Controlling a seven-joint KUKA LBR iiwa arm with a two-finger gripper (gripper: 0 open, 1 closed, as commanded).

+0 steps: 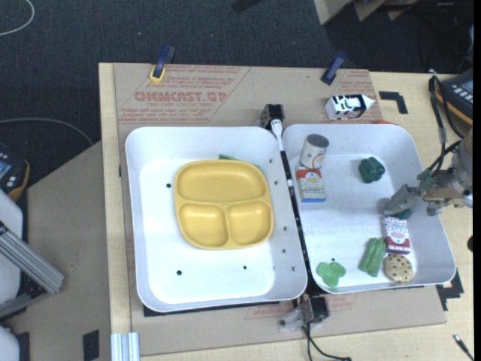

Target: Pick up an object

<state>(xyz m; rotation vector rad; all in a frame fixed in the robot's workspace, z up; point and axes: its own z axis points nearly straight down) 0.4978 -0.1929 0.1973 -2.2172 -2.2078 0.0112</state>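
the likeliest target is the red and white packet (pixel 396 234) lying flat in the right bin (pixel 342 235), near its right wall, since the gripper (pixel 412 199) hangs just above and beside its upper end. nothing is seen between the jaws, and whether they are open or closed i cannot tell; they blur into the grey wrist parts.

just below the packet lie a round cookie (pixel 398 268) and a green pickle-shaped piece (pixel 371 256), close together, with a green leafy piece (pixel 330 271) further left at the bin's lower edge. a dark green lump (pixel 370 169) sits above the gripper, and a small can (pixel 313 152) stands over a flat carton (pixel 311 185) beside the divider.

i judge this the approach step: nothing is lifted yet. the next move calls for settling on one object, lining the jaws across it and coming straight down without nudging the cookie.

the left bin (pixel 150 254) holds a yellow divided plate (pixel 222 203); a green sliver (pixel 228 157) peeks from behind its top edge, mostly hidden. the arm is cut off at the right edge of the view.
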